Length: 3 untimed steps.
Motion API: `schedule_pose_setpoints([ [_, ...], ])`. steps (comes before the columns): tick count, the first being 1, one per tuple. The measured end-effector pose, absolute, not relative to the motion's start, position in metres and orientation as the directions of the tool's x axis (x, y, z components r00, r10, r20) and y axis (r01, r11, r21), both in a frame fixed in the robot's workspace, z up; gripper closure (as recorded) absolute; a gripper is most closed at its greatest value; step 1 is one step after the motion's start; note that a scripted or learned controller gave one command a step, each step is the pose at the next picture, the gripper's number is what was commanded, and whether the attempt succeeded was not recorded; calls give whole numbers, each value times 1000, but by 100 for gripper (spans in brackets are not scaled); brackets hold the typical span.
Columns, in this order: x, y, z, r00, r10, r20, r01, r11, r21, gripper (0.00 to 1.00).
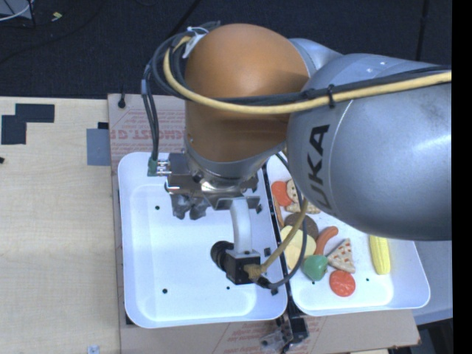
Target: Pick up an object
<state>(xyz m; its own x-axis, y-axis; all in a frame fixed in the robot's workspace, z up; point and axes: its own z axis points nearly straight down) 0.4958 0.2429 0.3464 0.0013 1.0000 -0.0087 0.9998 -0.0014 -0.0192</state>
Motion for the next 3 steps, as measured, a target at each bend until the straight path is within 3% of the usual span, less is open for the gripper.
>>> schedule_pose_setpoints([
  [1, 477, 243, 428, -2, 1000, 2, 1000, 2, 3, 100],
  [2, 476, 243, 520, -1, 1000, 3, 1000, 1, 6, 100],
  [3, 474, 244, 365, 0, 1000, -10, 1000, 0, -19, 100],
])
